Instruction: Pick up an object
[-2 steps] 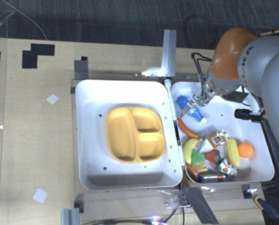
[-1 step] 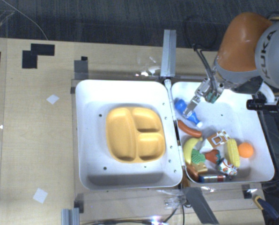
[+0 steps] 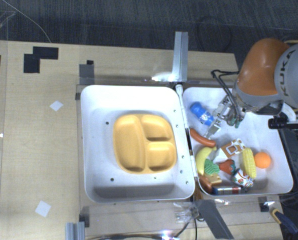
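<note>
Two white bins sitting side by side on a pale wooden desk (image 3: 34, 149).

Left bin (image 3: 94, 184) is holding a yellow divided tray (image 3: 143, 143); right bin (image 3: 284, 176) is holding a blue bottle (image 3: 201, 113), a red sausage (image 3: 202, 138), a banana (image 3: 202, 158), a corn cob (image 3: 249, 163), an orange ball (image 3: 262, 160) and other small toys crowding at its near side. Arm's jaws (image 3: 216, 125) are hanging just beside the bottle, above the sausage; whether they are open, or gripping anything, one cannot tell.
</note>
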`<state>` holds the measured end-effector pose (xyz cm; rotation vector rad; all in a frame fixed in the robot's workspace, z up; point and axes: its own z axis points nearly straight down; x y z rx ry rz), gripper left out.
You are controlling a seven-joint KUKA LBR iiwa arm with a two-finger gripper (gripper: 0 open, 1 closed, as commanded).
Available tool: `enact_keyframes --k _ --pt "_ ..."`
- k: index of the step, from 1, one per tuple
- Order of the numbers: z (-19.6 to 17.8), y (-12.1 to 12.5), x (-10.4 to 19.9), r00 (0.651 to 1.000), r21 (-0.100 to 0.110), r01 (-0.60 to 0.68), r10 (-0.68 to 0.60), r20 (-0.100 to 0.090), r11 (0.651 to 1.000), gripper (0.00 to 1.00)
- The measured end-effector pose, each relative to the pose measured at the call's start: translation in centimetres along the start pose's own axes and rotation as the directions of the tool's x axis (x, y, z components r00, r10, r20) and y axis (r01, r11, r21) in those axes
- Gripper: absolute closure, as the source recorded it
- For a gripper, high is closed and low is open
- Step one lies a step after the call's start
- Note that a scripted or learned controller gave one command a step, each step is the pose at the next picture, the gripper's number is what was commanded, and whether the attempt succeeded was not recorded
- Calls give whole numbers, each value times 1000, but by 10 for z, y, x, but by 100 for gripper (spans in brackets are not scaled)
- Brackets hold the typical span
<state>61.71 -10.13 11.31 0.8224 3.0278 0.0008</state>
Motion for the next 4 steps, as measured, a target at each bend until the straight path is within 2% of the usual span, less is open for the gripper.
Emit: enact_keyframes --k 1,2,3,4 --pt "25 25 -17 984 -4 -179 179 5 984 0" --pt "-22 -8 -2 961 -5 -275 275 5 961 0" --pt "25 2 -34 956 -6 -292 292 6 956 0" --pt "10 5 -37 958 -13 -287 287 14 958 100"
